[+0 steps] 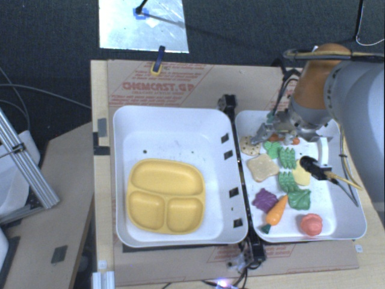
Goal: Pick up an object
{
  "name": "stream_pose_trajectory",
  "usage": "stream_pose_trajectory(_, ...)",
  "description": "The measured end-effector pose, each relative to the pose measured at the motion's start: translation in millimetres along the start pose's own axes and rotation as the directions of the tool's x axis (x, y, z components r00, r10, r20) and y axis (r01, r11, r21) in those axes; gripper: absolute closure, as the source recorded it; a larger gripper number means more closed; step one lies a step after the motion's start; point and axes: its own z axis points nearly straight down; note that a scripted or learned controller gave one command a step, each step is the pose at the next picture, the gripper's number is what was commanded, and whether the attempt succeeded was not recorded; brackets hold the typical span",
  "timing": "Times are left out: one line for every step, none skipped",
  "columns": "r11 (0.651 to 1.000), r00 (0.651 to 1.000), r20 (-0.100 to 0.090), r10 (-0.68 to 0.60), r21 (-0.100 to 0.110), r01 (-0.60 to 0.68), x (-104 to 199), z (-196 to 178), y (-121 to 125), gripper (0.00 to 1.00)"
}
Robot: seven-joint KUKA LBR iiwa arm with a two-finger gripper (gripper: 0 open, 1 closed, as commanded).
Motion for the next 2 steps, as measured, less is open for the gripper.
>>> stream_pose_trajectory(1.0,1.0,-0.002,0.012,0.01,-0.012,-29.2,0.4,-98.3,0.0)
stream_pose_trajectory(1.0,1.0,-0.004,0.003,0.009,-0.002,29.3,1.1,-136.1,0.0)
